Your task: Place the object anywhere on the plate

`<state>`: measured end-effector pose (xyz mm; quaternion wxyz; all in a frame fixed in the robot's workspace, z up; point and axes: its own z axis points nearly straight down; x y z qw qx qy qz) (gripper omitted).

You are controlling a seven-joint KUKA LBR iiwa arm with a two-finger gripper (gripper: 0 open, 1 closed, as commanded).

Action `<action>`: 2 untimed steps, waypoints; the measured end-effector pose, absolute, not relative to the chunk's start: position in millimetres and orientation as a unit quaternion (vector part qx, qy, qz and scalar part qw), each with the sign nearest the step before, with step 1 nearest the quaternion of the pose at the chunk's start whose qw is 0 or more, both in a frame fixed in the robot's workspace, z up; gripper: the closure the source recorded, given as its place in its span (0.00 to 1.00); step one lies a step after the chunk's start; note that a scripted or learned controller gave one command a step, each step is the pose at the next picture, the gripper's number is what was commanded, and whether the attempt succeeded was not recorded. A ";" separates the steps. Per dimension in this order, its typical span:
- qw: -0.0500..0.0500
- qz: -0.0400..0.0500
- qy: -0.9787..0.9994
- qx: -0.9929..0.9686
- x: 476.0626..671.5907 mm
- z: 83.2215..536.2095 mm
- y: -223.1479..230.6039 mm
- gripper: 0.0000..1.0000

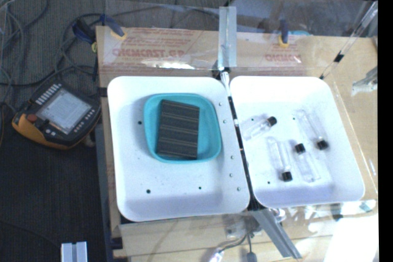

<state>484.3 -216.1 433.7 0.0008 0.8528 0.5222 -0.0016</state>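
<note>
While resting on the teal plate (212, 132), dark ridged block (178, 129)

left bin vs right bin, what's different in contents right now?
The left bin holds a teal plate with a dark ribbed block lying on it; the right bin holds four clear vials with black caps, scattered loose. The left bin's load is stacked and centred; the right bin's lies spread at differing angles. Both bins are white, shallow and side by side.

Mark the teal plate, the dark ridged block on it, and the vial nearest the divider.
teal plate (210, 132): camera view, bare right rim.
dark ridged block (178, 129): camera view, middle of its top face.
vial nearest the divider (258, 126): camera view, its clear body.
</note>
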 end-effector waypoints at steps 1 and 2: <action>0.000 -0.001 0.467 0.884 484.4 433.6 -216.0 0.00; 0.000 -0.001 0.425 0.905 484.5 433.6 -216.5 0.00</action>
